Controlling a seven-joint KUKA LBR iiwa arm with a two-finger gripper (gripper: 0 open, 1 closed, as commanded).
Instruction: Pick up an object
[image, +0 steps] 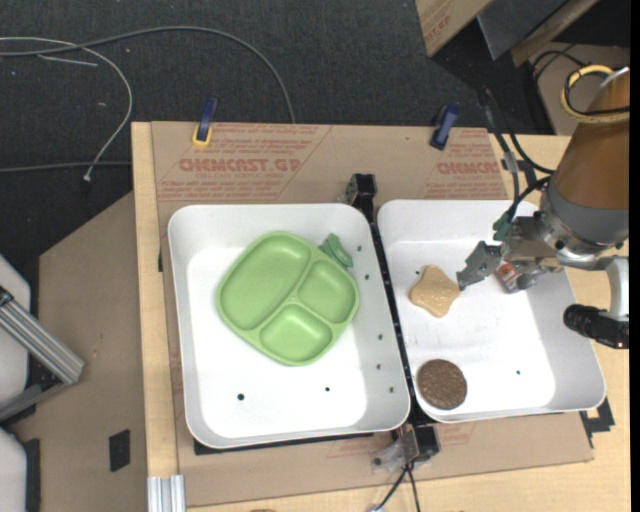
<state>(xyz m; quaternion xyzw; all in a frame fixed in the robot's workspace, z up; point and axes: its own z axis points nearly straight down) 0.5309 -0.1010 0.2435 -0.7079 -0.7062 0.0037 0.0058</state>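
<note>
Dark carpet and loose cables ring your counter (300, 150), where two white bins sit side by side so objects stay corralled. Your jaws (497, 266) hang spread and empty over the right bin (560, 360), just beside the tan piece (434, 291) near that bin's left wall. A brown disc (441, 384) rests at its front edge. The green divided plate (288, 297) fills the left bin (200, 400).
</note>
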